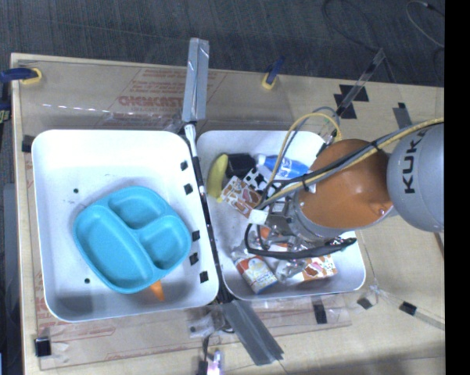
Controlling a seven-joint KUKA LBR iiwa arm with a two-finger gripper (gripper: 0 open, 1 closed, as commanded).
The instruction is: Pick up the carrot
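Bench [102, 84]: from my remote seat I'm looking down at a tan wooden top with two shallow white bins sitting side by side, and dark floor beyond the far edge.
Left bin [62, 151]: pretty roomy, mostly bare white floor around one big item.
Right bin [356, 276]: way more cluttered, and the arm is parked right over it.
Arm [418, 178]: grey body comes in from the right, with the orange band [348, 190] hanging over the middle of the right bin, cables looping around it.
Blue tray [133, 237]: a three-section plastic plate lying tilted in the left bin, toward its near side.
Gripper [285, 237]: pointing down into the right bin under the orange band, in among the packets. Honestly I can't tell how the digits are set, the wrist and cables hide them.
Snack packets [254, 272]: a couple of red-and-white ones on the near floor of the right bin, another by its far left.
Yellow item [217, 174]: banana-looking thing at the right bin's far left corner, beside something black.
Carrot [156, 291]: just a small orange tip poking out from under the near edge of the blue tray in the left bin, well apart from the gripper.
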